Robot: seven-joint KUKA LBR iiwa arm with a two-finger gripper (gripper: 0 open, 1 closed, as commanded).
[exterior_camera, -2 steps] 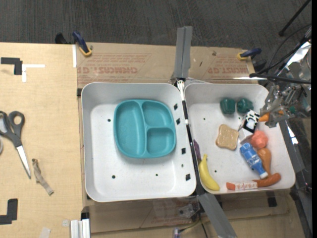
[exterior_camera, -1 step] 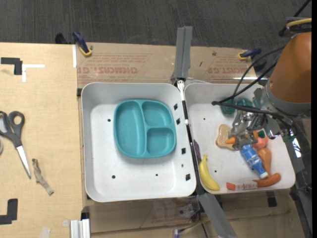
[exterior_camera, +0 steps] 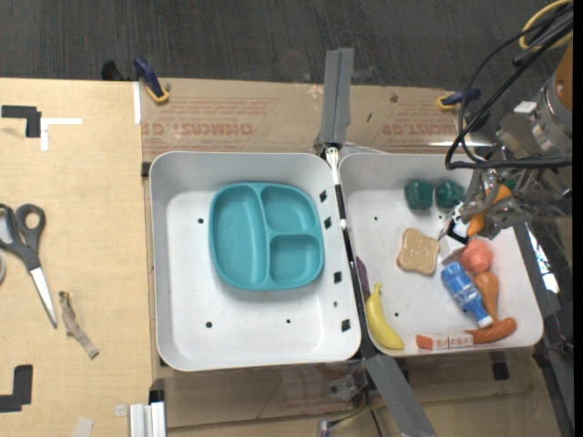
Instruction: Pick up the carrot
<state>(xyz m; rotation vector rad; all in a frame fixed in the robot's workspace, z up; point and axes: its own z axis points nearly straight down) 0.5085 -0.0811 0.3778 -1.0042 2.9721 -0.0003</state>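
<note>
My gripper [exterior_camera: 477, 218] hangs over the right bin [exterior_camera: 392, 176], near its right wall. It is shut on the carrot [exterior_camera: 475, 228], an orange tapered piece held at a slant between the fingers; more of its orange shows higher up, behind the gripper body. The carrot's lower tip hangs just above a pink ball [exterior_camera: 476, 255].
Below the ball lie a blue bottle [exterior_camera: 462, 289], an orange pear-shaped piece [exterior_camera: 489, 291], a red-orange sausage [exterior_camera: 492, 330] and a wrapper [exterior_camera: 436, 340]. Toast [exterior_camera: 418, 251], a banana [exterior_camera: 383, 319] and two green pieces [exterior_camera: 421, 193] are further left. The left bin holds a teal divided plate [exterior_camera: 267, 235].
</note>
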